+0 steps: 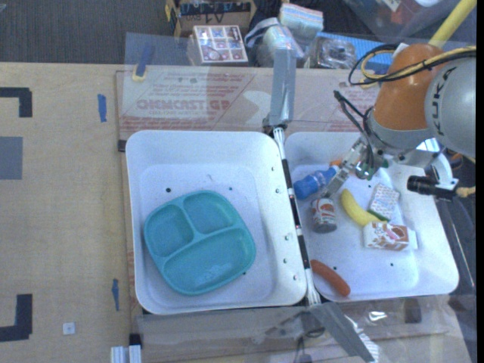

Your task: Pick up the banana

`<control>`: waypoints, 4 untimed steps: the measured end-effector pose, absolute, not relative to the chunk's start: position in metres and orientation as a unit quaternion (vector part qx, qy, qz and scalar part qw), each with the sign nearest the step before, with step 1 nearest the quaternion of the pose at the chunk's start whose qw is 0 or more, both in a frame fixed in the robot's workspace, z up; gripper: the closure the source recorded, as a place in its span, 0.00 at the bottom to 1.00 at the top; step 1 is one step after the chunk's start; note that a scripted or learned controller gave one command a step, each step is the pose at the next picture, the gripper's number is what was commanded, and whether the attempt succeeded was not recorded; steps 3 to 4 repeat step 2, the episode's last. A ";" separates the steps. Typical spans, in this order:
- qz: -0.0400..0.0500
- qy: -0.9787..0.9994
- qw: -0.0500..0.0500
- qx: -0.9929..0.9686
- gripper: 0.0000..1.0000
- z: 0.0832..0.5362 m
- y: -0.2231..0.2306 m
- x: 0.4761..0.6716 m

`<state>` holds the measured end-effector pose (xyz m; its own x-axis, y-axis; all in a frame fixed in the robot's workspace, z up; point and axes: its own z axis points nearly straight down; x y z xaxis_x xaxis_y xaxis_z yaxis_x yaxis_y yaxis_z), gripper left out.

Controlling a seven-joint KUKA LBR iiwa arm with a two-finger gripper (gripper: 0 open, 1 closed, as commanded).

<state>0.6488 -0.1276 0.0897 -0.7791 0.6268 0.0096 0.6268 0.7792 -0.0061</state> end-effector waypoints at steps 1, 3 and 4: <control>0.000 -0.936 -0.003 -0.353 0.00 0.108 -0.206 0.656; -0.001 -0.958 -0.003 -0.286 0.00 0.087 -0.144 0.585; -0.001 -0.958 -0.003 -0.286 0.00 0.087 -0.144 0.585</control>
